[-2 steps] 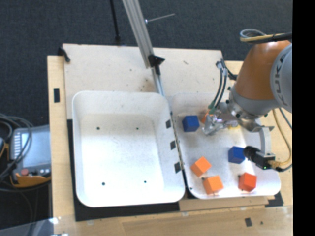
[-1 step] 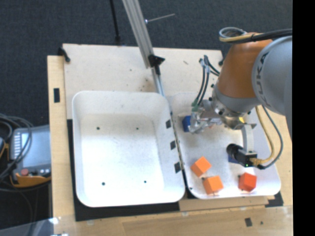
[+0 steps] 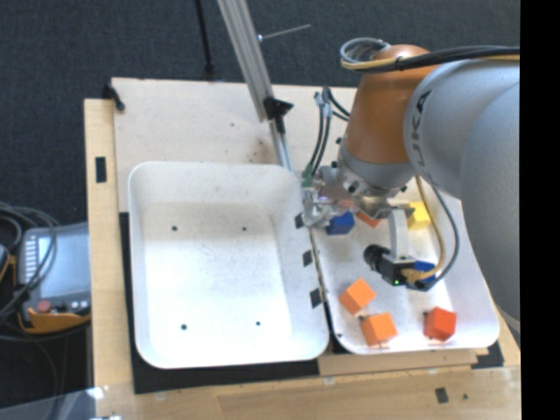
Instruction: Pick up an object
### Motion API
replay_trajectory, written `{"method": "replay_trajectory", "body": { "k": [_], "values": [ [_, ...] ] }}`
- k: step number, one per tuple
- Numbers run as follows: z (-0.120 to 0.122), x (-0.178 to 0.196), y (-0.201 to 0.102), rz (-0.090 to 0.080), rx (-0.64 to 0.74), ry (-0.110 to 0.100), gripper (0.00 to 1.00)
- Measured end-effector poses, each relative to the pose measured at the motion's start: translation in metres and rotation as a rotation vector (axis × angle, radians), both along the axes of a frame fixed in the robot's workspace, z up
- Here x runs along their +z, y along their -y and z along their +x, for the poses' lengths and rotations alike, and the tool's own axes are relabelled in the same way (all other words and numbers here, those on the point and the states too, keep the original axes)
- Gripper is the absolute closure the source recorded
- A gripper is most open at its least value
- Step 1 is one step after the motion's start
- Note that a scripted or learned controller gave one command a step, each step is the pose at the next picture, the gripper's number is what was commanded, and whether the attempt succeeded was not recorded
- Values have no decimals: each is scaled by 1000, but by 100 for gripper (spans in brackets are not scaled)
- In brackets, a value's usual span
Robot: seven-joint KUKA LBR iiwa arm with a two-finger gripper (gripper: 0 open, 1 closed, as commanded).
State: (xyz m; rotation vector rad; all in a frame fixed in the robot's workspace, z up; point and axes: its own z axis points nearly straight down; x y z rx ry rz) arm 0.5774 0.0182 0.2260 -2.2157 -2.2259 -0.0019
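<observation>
Front edge of the right bin (image 3: 407,344) first: we see an orange cube (image 3: 378,328) sitting there, with a red cube (image 3: 440,323) beside it toward the front right corner. A little further back there's a second orange cube (image 3: 357,295), turned at an angle, close to the bin's left wall. Further back again, the blue block (image 3: 340,224) lies by that same wall, right beside the gripper (image 3: 325,201), which hangs over the wall. We honestly can't tell if the gripper is open or closed. The yellow block (image 3: 419,214) sits toward the back right. The left bin (image 3: 144,261) butts up alongside.
</observation>
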Motion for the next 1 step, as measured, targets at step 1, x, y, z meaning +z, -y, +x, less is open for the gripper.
{"method": "replay_trajectory", "body": {
  "k": [1],
  "values": [
    [-2, 7, -56, 1, 4, 1, 100]
  ]
}}
